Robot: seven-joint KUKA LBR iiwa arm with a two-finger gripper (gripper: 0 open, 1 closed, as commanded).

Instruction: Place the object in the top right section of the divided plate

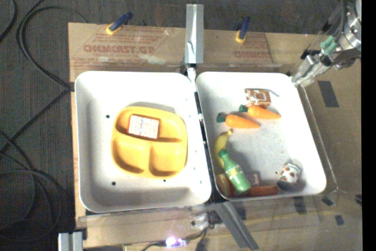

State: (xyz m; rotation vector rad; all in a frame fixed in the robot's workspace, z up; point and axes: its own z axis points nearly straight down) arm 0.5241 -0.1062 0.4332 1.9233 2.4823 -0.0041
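Observation:
A yellow divided plate (151, 141) lies in the left bin (94, 97). A pale square waffle-like piece (144, 125) rests in the plate's upper section, left of its middle. My gripper (306, 69) hangs at the far right, just outside the upper right corner of the right bin (305, 126), well away from the plate. Nothing shows in it.
The right bin holds a brown-and-white cracker-like piece (257, 95), two carrots (242, 120) (262, 113), a banana (221, 143), a green bottle (233, 172), a reddish sausage (264, 190) and a small patterned cup (288, 174). A metal divider (194, 38) and two clamps (119, 23) (241, 29) stand behind the bins.

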